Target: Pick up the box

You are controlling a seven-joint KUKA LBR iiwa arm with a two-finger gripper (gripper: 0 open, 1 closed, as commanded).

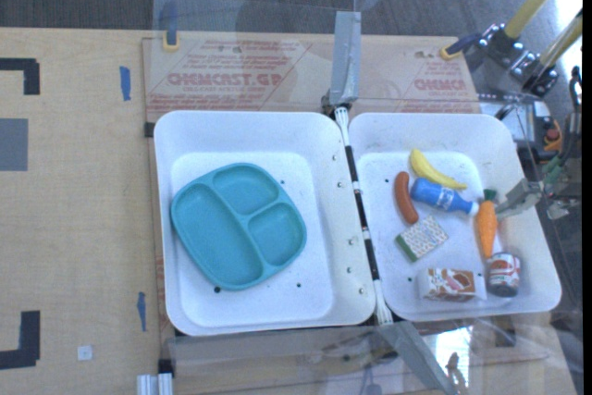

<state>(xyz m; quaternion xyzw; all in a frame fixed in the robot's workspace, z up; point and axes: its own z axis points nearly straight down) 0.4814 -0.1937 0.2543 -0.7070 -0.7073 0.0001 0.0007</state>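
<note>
Box [450, 283] is seen lying flat in the lower part of the right bin [529, 296], just left of a small can [504, 274] and below a checked packet [423, 239]. A blue divided plate [239, 224] is laid in the left bin [176, 143]. The hand [511, 199] is seen at the right bin's right edge, near the carrot [487, 229], but whether it is spread or pressed together cannot be told.

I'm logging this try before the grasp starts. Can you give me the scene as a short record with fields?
left bin: teal divided plate
right bin: banana, sausage, blue bottle, carrot, can, small packet, box
box position: near edge of right bin, left of the can
gripper: at right bin's right edge, beside the carrot, apart from the box
box held: no
</note>
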